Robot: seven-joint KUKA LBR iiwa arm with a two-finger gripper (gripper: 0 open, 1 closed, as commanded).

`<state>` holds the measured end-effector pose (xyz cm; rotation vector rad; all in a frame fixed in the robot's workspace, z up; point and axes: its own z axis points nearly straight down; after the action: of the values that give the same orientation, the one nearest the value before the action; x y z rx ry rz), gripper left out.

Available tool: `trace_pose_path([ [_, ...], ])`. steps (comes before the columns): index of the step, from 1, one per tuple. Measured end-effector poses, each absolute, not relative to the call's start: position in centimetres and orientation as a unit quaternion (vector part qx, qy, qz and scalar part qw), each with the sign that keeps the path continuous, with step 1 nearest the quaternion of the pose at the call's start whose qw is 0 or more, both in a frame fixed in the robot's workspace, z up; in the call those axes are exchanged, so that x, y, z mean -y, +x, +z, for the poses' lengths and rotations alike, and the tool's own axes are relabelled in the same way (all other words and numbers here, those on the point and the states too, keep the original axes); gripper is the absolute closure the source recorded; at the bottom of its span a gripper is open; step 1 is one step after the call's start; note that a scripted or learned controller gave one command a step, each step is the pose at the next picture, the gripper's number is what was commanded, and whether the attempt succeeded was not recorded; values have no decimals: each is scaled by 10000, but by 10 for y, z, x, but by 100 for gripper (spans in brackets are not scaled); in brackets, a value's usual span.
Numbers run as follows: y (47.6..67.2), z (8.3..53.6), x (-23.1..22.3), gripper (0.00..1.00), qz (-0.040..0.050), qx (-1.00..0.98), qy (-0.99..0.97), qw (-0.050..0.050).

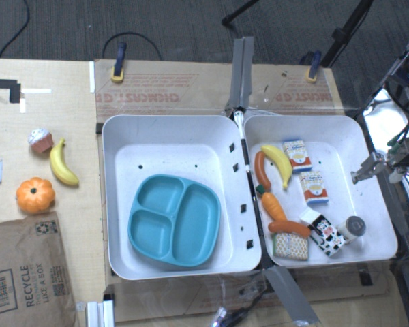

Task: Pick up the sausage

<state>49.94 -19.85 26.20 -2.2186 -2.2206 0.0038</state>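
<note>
A curved reddish sausage (261,170) lies in the right bin (351,136) close to its left wall, next to a yellow banana (279,163). A second, orange-brown sausage-shaped piece (290,227) lies nearer the front, below a carrot (274,206). The gripper (365,172) hangs at the right bin's right wall, far to the right of both sausages and touching neither. Its tip is small and partly cut off by the arm's hardware.
The right bin also holds two juice boxes (296,155) (315,188), a cow-patterned carton (325,234), a grey can (355,225) and a cracker-like block (291,246). A blue divided plate (174,220) sits in the left bin. On the bench at left are a banana, a cupcake and a pumpkin.
</note>
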Motion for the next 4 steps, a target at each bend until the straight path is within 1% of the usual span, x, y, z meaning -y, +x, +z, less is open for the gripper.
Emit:
trace_pose_path([
  [1,487,123,166,0,7,7557,-6550,15],
  [2,481,91,126,0,-1,8359,-5488,-1],
  [3,477,91,102,0,3,7743,-6328,9],
  [4,478,92,99,0,-6,6937,-7202,-13],
])
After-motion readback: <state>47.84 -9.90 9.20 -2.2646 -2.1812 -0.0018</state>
